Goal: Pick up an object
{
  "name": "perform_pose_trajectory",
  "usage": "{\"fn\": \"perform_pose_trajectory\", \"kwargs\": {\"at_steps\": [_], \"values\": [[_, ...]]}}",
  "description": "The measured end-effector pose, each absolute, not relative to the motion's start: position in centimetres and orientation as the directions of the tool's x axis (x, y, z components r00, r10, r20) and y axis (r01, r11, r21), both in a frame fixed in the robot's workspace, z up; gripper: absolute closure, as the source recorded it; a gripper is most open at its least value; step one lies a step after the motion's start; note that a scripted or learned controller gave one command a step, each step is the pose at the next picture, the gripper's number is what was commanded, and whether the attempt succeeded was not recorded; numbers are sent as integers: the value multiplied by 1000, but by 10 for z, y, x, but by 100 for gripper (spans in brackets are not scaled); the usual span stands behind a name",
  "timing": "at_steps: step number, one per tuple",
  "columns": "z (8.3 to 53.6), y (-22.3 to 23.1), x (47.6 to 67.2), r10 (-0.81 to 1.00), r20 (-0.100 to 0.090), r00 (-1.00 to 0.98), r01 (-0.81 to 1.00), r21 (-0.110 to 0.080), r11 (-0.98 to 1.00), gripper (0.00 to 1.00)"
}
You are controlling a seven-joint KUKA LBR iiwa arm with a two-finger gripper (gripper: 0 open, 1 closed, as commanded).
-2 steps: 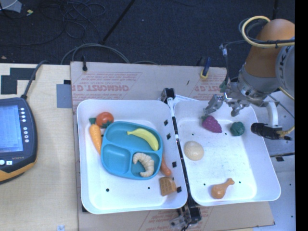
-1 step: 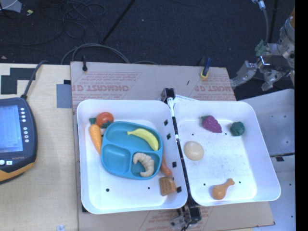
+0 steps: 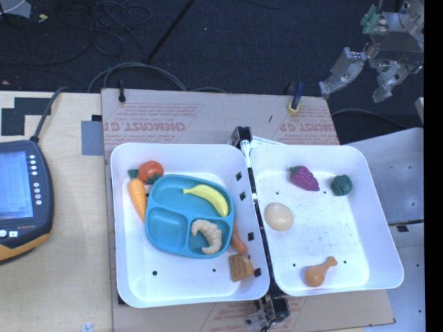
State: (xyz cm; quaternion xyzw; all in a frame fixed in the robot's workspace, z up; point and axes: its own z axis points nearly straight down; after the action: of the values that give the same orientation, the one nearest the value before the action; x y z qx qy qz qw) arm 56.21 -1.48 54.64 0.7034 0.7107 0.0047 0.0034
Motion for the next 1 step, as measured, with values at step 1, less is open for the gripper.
{"fn": "perform_pose_trajectory", "kwargs": {"at_steps": [1], "values": [[547, -18, 563, 1000, -1, -6, 1000, -7, 6, 100]]}}
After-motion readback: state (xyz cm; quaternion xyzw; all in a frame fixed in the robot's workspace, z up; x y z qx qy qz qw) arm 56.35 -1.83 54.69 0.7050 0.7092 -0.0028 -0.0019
